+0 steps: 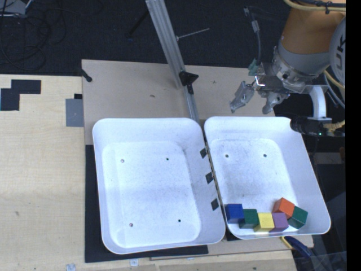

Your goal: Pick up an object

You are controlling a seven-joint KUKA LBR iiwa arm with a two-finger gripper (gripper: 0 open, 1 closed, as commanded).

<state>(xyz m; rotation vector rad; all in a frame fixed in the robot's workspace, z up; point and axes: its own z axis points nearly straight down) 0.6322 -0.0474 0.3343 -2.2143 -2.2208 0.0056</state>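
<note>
Several small blocks lie huddled in the near right corner of the right bin [256,134]: a blue block [234,212], a dark green block [249,218], a yellow block [265,221], a purple block [280,221], an orange block [284,206] and a green block [298,216]. My gripper [255,100] hangs above the far edge of the right bin, well away from the blocks. Its fingers are spread open with nothing between them.
The left bin [107,151] sits beside the right one, joined by black clips [209,177]. A slanted metal rail [172,52] rises behind the bins. The bench [39,151] extends to the left.
</note>
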